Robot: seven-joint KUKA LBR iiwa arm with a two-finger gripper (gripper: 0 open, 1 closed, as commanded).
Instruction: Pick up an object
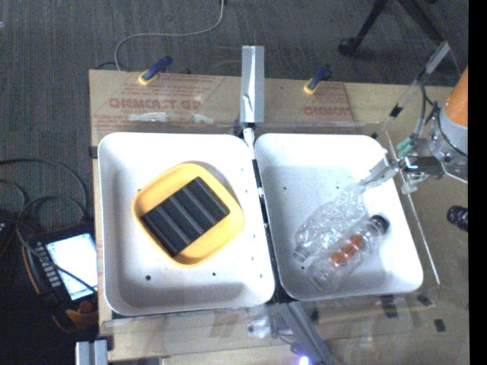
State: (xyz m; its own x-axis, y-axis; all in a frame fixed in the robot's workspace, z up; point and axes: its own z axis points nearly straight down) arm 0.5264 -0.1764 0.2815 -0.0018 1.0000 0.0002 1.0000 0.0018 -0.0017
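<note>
A crumpled clear plastic bottle [329, 220] lies slantwise in the right bin [304, 166]. Beside it, toward the front, lies a second clear bottle [346, 255] with a black cap and something orange inside. A yellow block with a black ribbed top [188, 212] rests in the middle of the left bin [122, 272]. My gripper [386, 170] hangs over the right bin's far right corner, just above the upper end of the crumpled bottle. Nothing shows held in it.
The grey arm with its orange band [456, 109] enters from the right edge, above the right bin's wall. A metal post [252, 82] stands behind the seam between the bins. Two clamps [155, 69] sit on the cardboard at the back.
</note>
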